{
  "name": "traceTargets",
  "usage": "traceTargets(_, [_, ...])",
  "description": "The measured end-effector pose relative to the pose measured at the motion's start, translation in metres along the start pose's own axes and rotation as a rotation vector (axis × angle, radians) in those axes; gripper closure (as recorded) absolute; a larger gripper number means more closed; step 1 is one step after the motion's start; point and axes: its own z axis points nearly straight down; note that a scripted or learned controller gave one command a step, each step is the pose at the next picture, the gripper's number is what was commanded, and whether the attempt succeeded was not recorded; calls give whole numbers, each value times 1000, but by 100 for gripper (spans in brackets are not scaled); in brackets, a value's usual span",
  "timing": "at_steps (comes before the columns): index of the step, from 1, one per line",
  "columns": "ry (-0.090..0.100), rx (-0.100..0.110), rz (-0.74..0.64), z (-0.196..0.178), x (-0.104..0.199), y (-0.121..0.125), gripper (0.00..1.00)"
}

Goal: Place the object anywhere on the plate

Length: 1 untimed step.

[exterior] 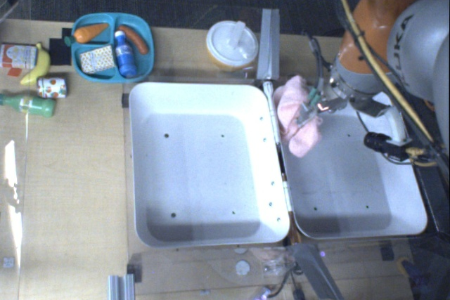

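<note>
Pink crumpled cloth [295,114] lies in the right shallow white bin [365,214], bunched against that bin's upper-left corner and its wall nearest the left shallow white bin [204,221]. Above the right bin the grey arm with its orange band [369,7] ends in the pincer [311,111], which sits on the cloth's right side with pink folds between its fingers, gripping it. Beyond the left bin, on the counter [70,172], rest a round white lidded cup [232,43] and a blue divided tray [112,47] of toy food.
</note>
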Motion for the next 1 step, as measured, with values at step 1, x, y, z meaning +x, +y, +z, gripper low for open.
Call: traceTargets(1, [0, -1, -6, -41, 1, 2, 100])
